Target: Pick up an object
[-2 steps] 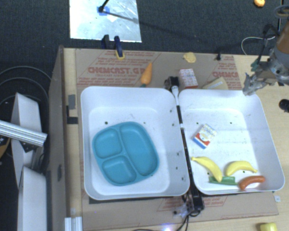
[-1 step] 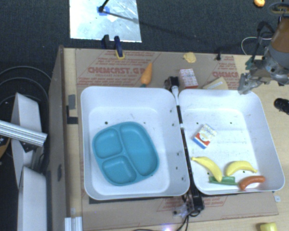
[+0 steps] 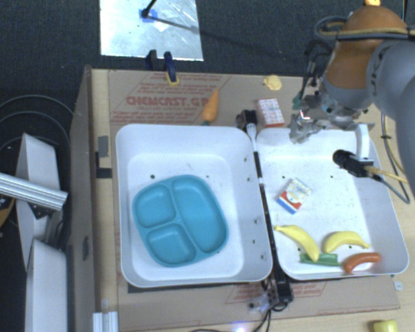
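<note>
Right bin (image 3: 384, 206) holds targets | gripper (image 3: 301, 131) hangs at its far rim, finger state unclear | bananas (image 3: 297, 238), sausage (image 3: 360, 261) by near wall: light, smooth, curved; grasp mid-body | small packet (image 3: 292, 194) central, crushable

The arm (image 3: 394, 54) is cut off by the right and top picture edges, so only its orange band and wrist section are visible, and the gripper (image 3: 303, 126) at the far rim of the right bin (image 3: 380, 206) is too small and blurred to resolve the position of its jaws. The print on the small packet (image 3: 292, 194) in the right bin is too small to read, and the yellow object (image 3: 384, 326) at the bottom edge is cropped beyond identification. At the left edge, the black cable loop (image 3: 21, 116) and the white-and-metal fixture (image 3: 28, 192) are partly cut off.
</note>
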Action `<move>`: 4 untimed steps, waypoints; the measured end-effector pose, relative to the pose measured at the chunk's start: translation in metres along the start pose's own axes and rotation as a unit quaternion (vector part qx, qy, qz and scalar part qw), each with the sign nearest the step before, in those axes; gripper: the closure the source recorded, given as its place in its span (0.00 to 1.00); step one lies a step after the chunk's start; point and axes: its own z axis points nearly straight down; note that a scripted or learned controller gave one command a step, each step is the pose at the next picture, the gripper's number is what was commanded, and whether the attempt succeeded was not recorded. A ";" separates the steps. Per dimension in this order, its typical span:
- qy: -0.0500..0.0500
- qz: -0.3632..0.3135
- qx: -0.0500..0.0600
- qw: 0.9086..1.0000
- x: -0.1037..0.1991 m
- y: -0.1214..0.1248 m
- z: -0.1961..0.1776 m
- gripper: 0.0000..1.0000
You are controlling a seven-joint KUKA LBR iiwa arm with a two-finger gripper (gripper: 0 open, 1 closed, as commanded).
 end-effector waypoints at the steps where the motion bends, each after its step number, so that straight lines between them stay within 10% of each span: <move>1: -0.005 0.009 -0.003 1.000 -0.095 -0.002 -0.019 1.00; 4: -0.003 0.006 -0.004 1.000 -0.130 -0.001 -0.057 1.00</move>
